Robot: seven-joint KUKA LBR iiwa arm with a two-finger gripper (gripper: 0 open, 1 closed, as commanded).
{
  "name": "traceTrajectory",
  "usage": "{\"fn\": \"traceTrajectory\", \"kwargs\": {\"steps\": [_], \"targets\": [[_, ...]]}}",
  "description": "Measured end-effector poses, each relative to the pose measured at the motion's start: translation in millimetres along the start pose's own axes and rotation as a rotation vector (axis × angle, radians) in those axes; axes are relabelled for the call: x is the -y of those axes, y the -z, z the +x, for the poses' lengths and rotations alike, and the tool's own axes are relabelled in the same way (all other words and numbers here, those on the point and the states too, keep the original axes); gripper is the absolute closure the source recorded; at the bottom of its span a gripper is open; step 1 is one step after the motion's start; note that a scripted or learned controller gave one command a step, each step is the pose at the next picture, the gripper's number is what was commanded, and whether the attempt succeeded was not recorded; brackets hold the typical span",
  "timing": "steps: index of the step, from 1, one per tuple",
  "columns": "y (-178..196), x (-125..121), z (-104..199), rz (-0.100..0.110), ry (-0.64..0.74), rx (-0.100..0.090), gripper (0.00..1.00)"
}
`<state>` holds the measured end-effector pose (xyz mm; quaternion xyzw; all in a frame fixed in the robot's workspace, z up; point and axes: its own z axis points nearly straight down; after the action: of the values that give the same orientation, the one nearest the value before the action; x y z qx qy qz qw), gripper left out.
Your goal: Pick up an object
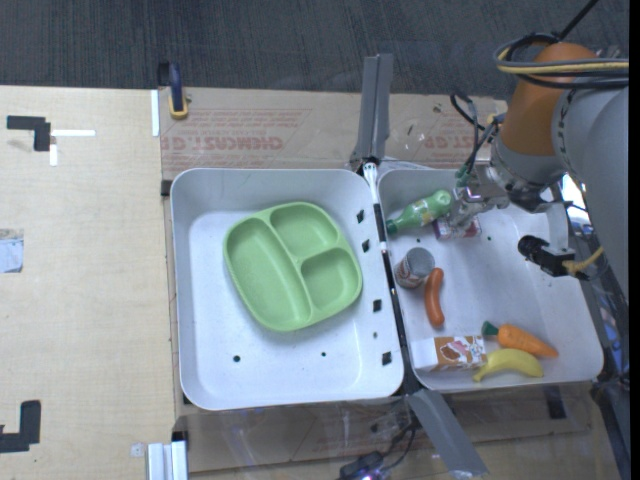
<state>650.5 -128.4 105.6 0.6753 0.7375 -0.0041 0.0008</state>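
Just left of gripper (pixel 466 212), green bottle (pixel 419 211), touching.

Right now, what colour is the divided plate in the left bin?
Light green, seen plainly in the camera view: the divided plate.

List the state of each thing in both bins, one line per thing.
Green divided plate: flat in the left bin, tilted askew.
Green bottle: lying on its side in the right bin.
Small can: upright.
Sausage: lying flat beside the can.
Carrot: lying flat.
Banana: lying flat, against the carrot.
Small carton: lying flat.
Hand: low by the bottle, grip unclear.
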Motion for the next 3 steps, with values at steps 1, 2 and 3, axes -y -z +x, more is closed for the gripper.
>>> {"fn": "traceTrajectory", "kwargs": {"steps": [1,2,3], "targets": [[-1,2,-3,0.005,-0.002,0.004,0.0],[-8,101,27,-0.02,0.126,0.002,0.0],[2,100,25,-0.023,0.123,0.007,1.0]]}}
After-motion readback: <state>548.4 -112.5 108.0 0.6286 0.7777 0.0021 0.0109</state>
